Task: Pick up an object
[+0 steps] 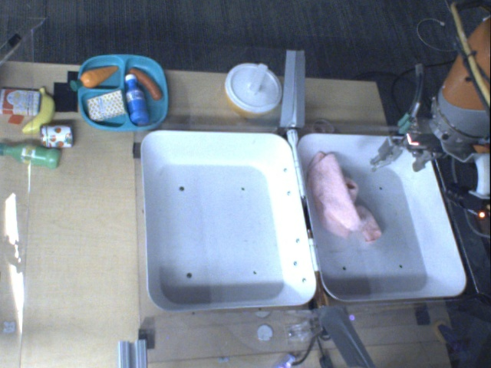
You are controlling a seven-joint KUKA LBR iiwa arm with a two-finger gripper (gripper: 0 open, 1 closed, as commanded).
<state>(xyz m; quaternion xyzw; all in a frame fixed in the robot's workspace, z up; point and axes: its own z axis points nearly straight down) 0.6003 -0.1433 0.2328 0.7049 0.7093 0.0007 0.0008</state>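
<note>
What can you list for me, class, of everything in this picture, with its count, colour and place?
bins: two, white, side by side on the bench
soft toy: one, pink, lying in the right bin
divided tray: one, blue, far left, holding small toy foods
lidded cup: one, white lid on yellow, behind the bins
banana: one, yellow, left edge
can: one, small, left edge
bottle: one, green, left edge
arm: one, grey with orange, right
pincer: one, above the right bin's far right corner

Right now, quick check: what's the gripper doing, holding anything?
Gripper: jaws open, holding nothing, above the upper right corner of the right bin, apart from the pink object.
</note>
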